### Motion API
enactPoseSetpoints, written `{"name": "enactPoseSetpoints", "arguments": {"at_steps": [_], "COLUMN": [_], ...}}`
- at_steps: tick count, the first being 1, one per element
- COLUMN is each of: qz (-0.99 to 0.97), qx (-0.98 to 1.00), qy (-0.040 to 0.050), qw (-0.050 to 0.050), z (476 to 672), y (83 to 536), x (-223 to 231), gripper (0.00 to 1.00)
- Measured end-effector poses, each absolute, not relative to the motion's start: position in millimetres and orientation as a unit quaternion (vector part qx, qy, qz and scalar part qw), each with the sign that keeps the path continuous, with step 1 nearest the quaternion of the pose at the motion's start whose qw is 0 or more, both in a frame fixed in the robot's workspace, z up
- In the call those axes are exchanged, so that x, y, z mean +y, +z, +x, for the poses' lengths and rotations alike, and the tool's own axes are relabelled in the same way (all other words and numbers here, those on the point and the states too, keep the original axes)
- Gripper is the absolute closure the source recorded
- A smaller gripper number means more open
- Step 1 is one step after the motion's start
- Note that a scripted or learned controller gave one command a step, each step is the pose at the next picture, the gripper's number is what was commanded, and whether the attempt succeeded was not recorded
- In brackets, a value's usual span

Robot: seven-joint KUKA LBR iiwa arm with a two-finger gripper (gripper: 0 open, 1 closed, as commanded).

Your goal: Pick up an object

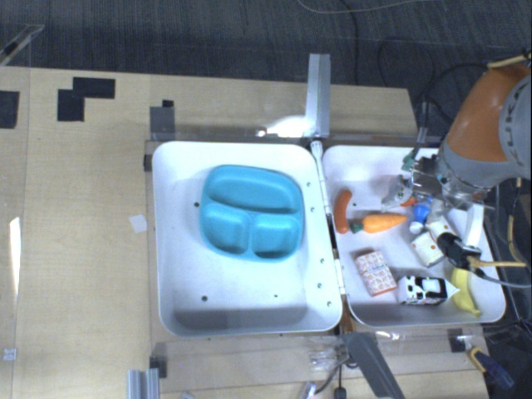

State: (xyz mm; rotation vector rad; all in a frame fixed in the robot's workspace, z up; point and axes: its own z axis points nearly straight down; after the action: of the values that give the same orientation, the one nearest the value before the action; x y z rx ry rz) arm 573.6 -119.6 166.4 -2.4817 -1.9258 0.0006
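Observation:
My gripper (406, 193) hangs over the upper right part of the right bin (366, 166), below the grey arm with its orange band (486, 115). Just beneath and left of it lies an orange carrot (379, 223), with a red sausage (342, 210) further left. A small blue object (421, 213) sits right under the gripper and is partly covered by it. Lower in the bin lie a white block (425, 248), a pink patterned box (375, 273), a black-and-white cow toy (424, 290) and a yellow banana (465, 295). Nothing shows as held.
The left bin (179, 248) holds a blue divided tray (249, 210). A metal post (319, 90) stands at the back between the bins. Cables run along the right side by the arm.

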Motion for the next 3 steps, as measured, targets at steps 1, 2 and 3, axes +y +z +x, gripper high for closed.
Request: {"name": "enactPoseSetpoints", "arguments": {"at_steps": [1,2,3], "qz": [-0.688,-0.758,-0.755], "qx": [-0.726,-0.653,-0.656], "qy": [-0.0025,-0.0031,-0.0048], "qw": [-0.003,-0.003,-0.007], "z": [613.0,656.9,659.8], "y": [100,89,102], "x": [-168,-189,-187], "gripper": [0.00,0.00,1.00]}}
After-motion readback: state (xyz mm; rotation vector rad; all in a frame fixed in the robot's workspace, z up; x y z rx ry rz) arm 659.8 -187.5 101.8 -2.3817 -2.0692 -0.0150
